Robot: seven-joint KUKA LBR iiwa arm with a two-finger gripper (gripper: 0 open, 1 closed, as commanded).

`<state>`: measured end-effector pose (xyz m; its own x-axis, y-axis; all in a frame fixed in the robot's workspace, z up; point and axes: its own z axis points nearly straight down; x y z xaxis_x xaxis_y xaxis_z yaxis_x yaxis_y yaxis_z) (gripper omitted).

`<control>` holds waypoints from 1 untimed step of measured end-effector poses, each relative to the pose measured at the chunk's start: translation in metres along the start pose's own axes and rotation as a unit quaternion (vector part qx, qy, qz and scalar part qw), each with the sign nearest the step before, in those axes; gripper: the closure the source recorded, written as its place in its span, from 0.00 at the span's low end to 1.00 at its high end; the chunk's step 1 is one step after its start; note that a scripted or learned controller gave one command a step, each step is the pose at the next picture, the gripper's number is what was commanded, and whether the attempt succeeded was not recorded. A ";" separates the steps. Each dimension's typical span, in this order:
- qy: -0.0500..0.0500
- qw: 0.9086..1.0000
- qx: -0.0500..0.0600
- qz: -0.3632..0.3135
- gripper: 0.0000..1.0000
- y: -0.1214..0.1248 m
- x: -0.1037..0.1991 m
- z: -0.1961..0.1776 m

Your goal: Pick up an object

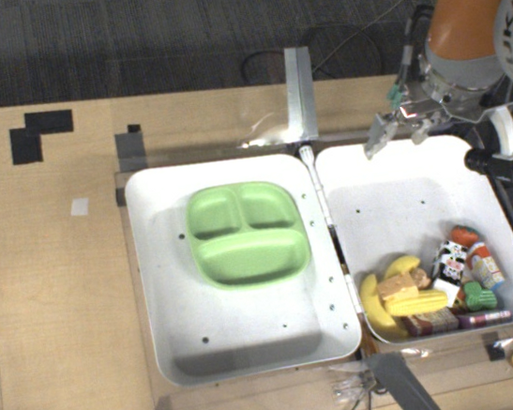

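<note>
Desk (53, 304): bears two white bins side by side.
Left bin (165, 259): holds a green divided plate (246, 232).
Right bin (407, 197): its far half is bare.
Toy pile (435, 293): heaped in the right bin's near corner, banana (372, 301) on its left side.
Hand (395, 128): above the right bin's far rim; fingers spread, nothing between them.
Key relation: the pile lies well apart from the hand, toward the near edge.
</note>
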<state>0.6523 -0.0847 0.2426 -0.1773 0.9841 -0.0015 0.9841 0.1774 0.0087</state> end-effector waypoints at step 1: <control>0.001 0.993 0.002 -0.116 0.00 -0.064 -0.009 0.100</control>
<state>0.5922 -0.1052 0.1423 -0.3999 0.9166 -0.0017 0.9165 0.3999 0.0050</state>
